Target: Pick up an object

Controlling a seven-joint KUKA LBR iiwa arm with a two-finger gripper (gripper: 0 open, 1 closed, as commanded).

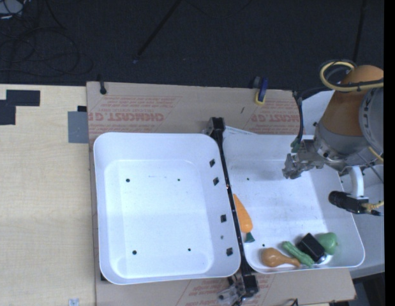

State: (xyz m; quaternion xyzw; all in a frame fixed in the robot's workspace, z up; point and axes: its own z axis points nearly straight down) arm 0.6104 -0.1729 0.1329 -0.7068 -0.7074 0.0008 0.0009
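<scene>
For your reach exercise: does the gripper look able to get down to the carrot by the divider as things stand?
Probably yes. The gripper hangs over the right bin, and the carrot lies bare with nothing on it. It does sit tight against the divider, which may crowd one finger.

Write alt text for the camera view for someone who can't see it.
A grey and orange robot arm reaches from the right, its gripper above the right bin, which holds a carrot, a black block and other toy food along its near side.
</scene>
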